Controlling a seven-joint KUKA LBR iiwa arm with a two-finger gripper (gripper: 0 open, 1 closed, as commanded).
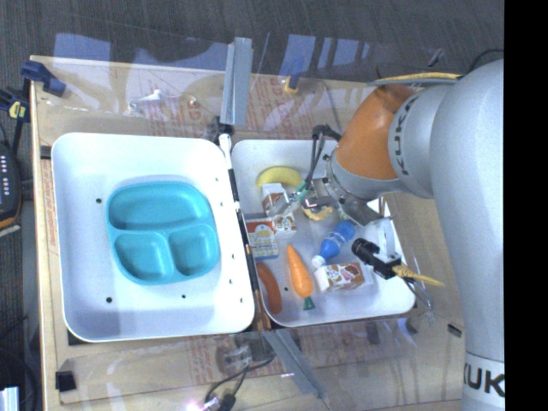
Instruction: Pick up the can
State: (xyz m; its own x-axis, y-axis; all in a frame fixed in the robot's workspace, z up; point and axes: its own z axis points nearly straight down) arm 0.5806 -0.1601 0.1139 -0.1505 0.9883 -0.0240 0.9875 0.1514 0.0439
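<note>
While the grey arm (445,144) with its orange band reaches in from the right, its gripper (308,197) hangs low over the upper middle of the right-hand white bin (390,302). Whether it is open or closed cannot be told from this angle, and nothing is seen held in it. What looks like the can (276,200), small and brown-and-white, stands just left of the gripper, below a yellow banana (280,176). Around it lie a small carton (261,235), a carrot (299,271), a red sausage (270,288), a blue bottle (336,240) and a second carton (344,275). The left bin (73,229) carries a turquoise divided tray (163,229).
</note>
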